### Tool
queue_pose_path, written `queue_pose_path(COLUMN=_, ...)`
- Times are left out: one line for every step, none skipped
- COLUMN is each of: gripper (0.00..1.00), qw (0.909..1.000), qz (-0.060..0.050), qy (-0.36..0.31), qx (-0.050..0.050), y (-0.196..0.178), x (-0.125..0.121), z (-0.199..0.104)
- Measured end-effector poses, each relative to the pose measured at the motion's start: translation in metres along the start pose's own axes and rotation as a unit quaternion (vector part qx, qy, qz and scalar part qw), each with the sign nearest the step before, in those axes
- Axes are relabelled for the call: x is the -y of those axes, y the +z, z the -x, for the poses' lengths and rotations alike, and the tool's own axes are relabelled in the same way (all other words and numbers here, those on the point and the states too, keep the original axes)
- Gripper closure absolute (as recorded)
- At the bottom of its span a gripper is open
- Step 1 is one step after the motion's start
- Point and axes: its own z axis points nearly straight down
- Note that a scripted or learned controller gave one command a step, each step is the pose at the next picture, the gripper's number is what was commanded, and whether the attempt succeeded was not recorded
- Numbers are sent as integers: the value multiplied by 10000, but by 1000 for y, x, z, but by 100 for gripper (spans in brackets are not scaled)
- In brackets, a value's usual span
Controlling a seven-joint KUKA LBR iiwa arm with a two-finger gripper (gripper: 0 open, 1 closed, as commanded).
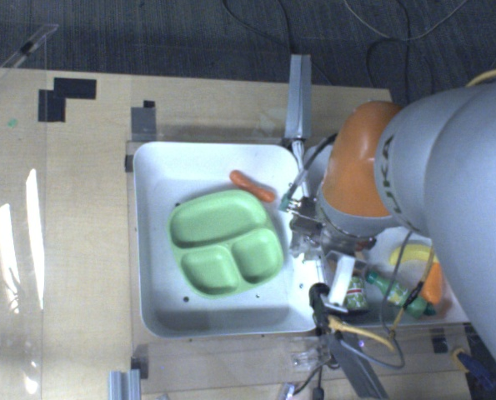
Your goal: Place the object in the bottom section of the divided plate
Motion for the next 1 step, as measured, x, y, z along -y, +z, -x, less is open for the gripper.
queue_pose_path(gripper=100, qw=9970, qz=12, qy=-768, qx=5, y=8, x=-43, z=130)
